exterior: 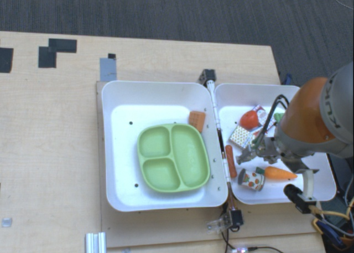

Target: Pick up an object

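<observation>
While the arm (pixel 310 124) overhangs the right bin (pixel 326 191), carrot (pixel 279 174) near its edge

You have a pale wooden bench (pixel 50 135) over dark grey carpet (pixel 166 3), with black tape patches (pixel 55 51) at its far left.

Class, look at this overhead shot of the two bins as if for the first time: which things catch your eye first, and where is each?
The green divided plate fills much of the left bin, with a small orange block just beyond its far edge. The grey arm with its orange band reaches over the right bin, where an orange carrot and a red toy lie among clutter.
</observation>
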You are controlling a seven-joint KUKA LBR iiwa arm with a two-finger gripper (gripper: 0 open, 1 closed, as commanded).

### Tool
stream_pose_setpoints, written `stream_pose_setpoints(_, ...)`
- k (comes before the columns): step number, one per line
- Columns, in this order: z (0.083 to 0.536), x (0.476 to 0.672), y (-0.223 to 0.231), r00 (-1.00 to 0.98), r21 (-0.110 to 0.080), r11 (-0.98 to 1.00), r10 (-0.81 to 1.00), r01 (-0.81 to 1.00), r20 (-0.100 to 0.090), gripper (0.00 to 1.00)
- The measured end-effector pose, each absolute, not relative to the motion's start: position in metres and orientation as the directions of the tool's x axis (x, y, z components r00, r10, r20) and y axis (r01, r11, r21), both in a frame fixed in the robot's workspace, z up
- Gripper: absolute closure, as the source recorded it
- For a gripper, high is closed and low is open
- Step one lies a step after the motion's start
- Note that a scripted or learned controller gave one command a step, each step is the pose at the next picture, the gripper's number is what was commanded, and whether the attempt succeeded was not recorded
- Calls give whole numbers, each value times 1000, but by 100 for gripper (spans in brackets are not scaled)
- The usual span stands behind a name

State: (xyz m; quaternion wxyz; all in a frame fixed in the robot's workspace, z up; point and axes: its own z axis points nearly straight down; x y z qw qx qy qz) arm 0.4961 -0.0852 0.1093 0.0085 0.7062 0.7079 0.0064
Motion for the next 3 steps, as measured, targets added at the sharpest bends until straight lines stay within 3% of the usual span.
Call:
stream_pose_setpoints(1, 120, 498, -84, -4, 25, 4, 1000, 1000, -3, 100)
stream_pose_setpoints(2, 120, 497, -84, -4, 25, 4, 1000, 1000, -2, 0)
stream_pose_setpoints(3, 87, 498, -89, 1, 8, -1, 1000, 1000, -2, 0)
